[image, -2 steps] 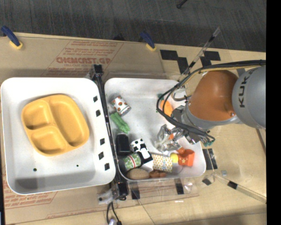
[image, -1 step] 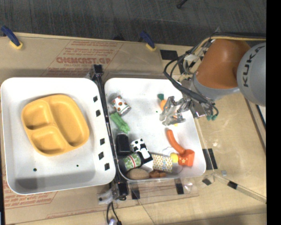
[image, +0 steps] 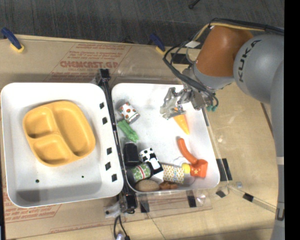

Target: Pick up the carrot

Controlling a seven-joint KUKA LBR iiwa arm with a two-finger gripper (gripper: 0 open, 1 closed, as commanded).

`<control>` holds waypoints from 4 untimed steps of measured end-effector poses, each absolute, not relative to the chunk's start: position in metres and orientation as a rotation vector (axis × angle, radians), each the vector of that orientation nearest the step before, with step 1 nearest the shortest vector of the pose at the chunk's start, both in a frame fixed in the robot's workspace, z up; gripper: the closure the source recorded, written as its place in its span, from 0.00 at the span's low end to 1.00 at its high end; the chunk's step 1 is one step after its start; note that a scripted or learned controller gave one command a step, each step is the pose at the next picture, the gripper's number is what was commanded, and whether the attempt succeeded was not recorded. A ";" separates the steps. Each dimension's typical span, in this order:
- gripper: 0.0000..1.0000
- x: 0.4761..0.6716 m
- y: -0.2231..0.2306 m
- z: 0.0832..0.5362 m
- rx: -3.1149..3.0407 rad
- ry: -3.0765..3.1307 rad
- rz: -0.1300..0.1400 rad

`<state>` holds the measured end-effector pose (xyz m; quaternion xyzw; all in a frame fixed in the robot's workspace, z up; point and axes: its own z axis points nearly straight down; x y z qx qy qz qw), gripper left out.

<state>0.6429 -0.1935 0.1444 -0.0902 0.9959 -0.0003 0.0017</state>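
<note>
One carrot [image: 182, 122], an orange-yellow cone tapering to a point, lies in the right bin [image: 155, 96] near its far right corner. Pincer [image: 174, 105] sits at the carrot's wide end; finger state cannot be determined.

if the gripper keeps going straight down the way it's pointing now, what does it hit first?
Most likely the carrot: the gripper hangs right over its upper end in the right bin, pointing down into it. Depth is hard to read from this slant, so it may already be touching. Failing the carrot, bare bin floor beside it.
</note>
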 end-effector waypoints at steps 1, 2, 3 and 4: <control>1.00 0.641 -0.209 0.127 -0.887 3.012 -0.001; 0.00 0.641 -0.209 0.127 -0.886 3.012 -0.001; 0.00 0.645 -0.205 0.096 -0.753 3.042 -0.006; 1.00 0.648 -0.205 0.109 -0.756 3.036 -0.010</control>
